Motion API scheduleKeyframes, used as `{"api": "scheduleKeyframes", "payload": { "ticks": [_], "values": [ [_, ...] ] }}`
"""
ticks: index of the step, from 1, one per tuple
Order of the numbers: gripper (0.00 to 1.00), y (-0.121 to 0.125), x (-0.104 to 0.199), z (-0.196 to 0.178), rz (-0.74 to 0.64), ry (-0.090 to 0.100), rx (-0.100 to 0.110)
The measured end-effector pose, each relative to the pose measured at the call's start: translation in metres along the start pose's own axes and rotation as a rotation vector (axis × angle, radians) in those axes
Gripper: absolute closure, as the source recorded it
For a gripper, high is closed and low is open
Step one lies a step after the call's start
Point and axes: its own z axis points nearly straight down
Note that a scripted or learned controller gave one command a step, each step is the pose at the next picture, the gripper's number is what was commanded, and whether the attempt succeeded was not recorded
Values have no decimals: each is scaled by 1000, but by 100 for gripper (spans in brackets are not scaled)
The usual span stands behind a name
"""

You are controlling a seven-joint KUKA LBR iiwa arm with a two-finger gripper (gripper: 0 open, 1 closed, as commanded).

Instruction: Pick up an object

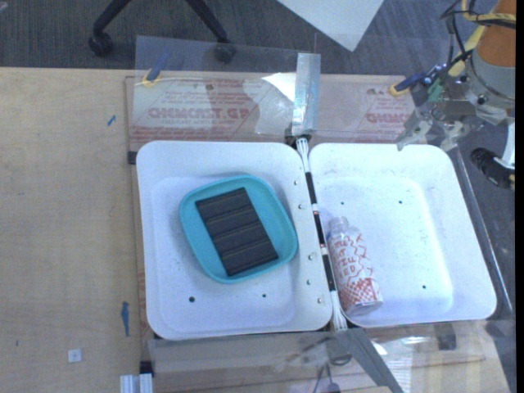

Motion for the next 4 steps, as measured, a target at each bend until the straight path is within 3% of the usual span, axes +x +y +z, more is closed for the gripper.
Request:
{"api": "scheduleKeyframes", "payload": {
  "ticks": [1, 2, 3, 4],
  "values": [
    [0, -84, -15, 62, -356, -1, -2],
    [0, -154, 30, 139, -164, -22, -33],
    [100, -156, 32, 135, -163, -15, -24],
    [0, -156, 31, 135, -162, -17, -25]
  ]
}}
